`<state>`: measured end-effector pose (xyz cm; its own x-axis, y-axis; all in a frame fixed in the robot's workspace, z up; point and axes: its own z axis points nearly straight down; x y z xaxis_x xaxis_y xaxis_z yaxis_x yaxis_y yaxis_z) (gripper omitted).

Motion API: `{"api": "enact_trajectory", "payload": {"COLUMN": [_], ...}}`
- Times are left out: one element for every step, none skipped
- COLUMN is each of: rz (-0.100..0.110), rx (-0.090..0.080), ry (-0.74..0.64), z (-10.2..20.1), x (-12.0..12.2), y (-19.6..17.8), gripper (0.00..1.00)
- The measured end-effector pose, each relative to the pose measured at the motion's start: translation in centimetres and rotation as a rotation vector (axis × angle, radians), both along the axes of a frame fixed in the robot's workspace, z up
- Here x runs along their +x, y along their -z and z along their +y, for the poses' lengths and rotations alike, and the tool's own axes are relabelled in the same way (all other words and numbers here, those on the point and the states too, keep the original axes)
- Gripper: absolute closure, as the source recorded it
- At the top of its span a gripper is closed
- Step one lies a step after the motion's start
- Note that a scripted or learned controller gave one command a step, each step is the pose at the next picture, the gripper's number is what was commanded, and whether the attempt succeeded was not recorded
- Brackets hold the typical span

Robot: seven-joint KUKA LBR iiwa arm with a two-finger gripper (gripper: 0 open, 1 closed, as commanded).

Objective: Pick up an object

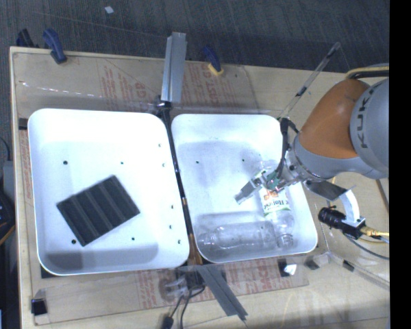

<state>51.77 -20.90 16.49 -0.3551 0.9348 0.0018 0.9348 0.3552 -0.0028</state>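
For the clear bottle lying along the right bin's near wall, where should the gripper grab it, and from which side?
Probably mid-body, from straight above. The clear bottle lies on its side in the right bin, close along the near wall, so a sideways approach looks blocked. Fingers should straddle the round body across its width. The gripper is just above it, next to a small labelled bottle.

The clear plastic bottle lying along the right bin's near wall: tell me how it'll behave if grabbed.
The clear plastic bottle looks empty, so probably light. It lies on its side, so a nudge could roll it. Its thin see-through walls may dent and slip under the gripper.
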Motion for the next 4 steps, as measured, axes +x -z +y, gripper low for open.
{"api": "enact_trajectory", "payload": {"rz": [-0.002,0.004,0.000,-0.004], "rx": [-0.002,0.005,-0.001,-0.002], "ry": [0.226,0.401,0.500,0.389], "z": [-0.2,0.3,1.9,0.5], "x": [0.0,-0.9,2.0,1.2], "y": [0.0,6.7,1.1,-1.8], "gripper": [0.00,0.00,0.00,0.00]}}
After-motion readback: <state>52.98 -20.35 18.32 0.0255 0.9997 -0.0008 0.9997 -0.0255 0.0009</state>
